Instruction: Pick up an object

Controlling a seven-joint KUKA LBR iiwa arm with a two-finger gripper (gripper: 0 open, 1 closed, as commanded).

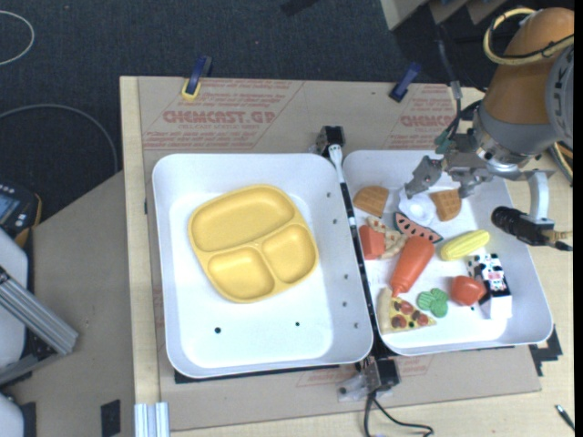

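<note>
Camera view: at nine o'clock the left bin [173,244] holds a yellow divided plate [252,242]. The right bin [533,312] at three o'clock is crowded with toy food: an orange carrot [412,260], a pizza slice [409,313], a corn cob [465,242], a red tomato [467,289]. The gripper [444,178] hangs over the bin's twelve o'clock end with its jaws spread, pinching nothing, just above a watermelon slice [417,223] and a brown bread piece [446,205]. Packed pieces could block a finger, or the flat slice could slip free.
</note>
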